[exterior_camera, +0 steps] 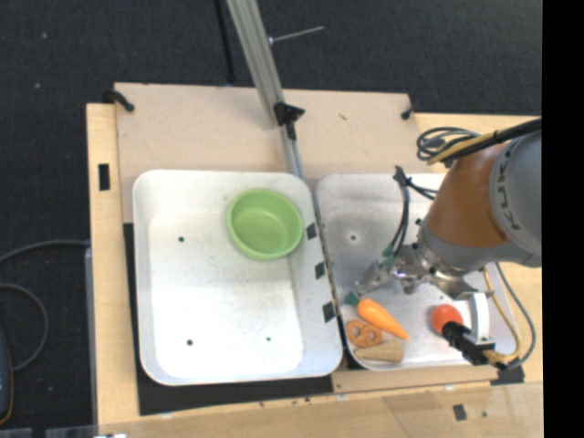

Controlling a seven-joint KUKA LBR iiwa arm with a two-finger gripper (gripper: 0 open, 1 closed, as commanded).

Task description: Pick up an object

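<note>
- Tan bench (109, 245) on dark carpet (91, 26).
- Left bin (182, 336): green bowl (265, 224).
- Right bin (351, 208): carrot (381, 318), pretzel (364, 335), red object (445, 317) under the arm (474, 208).
- Gripper (388, 270): grip impossible to judge.

Grey arm (493, 208) reaching in from right, tool (388, 270) lowered

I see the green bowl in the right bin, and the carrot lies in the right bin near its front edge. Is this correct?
Not quite. The camera view shows the green bowl in the left bin, not the right one. The rest holds: the carrot lies in the right bin near its front edge.
</note>
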